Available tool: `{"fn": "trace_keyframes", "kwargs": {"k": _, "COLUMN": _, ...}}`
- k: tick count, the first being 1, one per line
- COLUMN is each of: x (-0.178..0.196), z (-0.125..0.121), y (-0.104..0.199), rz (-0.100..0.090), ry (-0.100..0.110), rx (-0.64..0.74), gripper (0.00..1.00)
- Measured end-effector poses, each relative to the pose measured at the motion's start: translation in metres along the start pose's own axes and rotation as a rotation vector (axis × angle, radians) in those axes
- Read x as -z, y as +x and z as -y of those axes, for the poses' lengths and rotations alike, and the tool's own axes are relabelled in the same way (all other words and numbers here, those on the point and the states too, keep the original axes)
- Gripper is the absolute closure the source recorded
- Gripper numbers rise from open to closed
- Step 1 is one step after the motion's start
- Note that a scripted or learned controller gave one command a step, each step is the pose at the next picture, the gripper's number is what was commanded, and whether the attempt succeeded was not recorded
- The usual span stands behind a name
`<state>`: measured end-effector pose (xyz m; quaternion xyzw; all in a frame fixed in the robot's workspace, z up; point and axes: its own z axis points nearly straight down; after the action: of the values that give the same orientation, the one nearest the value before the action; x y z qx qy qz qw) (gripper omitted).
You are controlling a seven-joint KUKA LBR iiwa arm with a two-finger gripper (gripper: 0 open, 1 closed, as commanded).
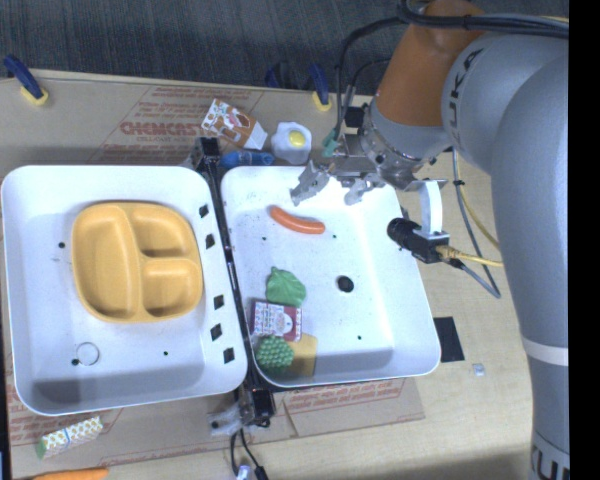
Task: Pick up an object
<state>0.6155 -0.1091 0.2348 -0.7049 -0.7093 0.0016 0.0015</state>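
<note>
A: Largest first. Arm (500, 98), grey with orange band, enters from the right and hangs over the far edge of the right bin (400, 298).

B: Left bin (30, 268)?

A: Holds a yellow divided tray (135, 258), set toward its far-left part. Small clear ring (87, 353) near the bin's near-left corner, possibly a lid; view too faint to say.

B: Gripper state?

A: Gripper (332, 186) is spread, nothing between the fingers. It sits above the right bin's far edge, fingertips pointing down toward the bin floor.

B: Candidate objects?

A: Orange sausage (297, 220) lies flat in the far-left part of the right bin, just below the gripper and apart from it. Along the bin's left edge, toward the near side: green leafy piece (286, 286), then a red-and-white packet (277, 319) touching it, then a green knobbly item (273, 353) beside a yellow block (304, 354) at the near-left corner.

B: Anything else?

A: Small dark spot (345, 285) mid-floor. On the bench beyond the bins: printed snack packet (225, 121), blue object (248, 156), white-and-yellow egg shape (293, 140).
</note>
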Motion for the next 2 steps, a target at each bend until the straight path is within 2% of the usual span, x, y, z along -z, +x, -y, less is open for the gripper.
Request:
{"fn": "trace_keyframes", "kwargs": {"k": 1, "x": -0.143, "z": -0.04, "y": -0.025, "rz": 0.0, "ry": 0.002, "rx": 0.058, "gripper": 0.0}}
{"fn": "trace_keyframes", "kwargs": {"k": 2, "x": -0.131, "z": -0.041, "y": -0.024, "rz": 0.001, "ry": 0.002, "rx": 0.063, "gripper": 1.0}}
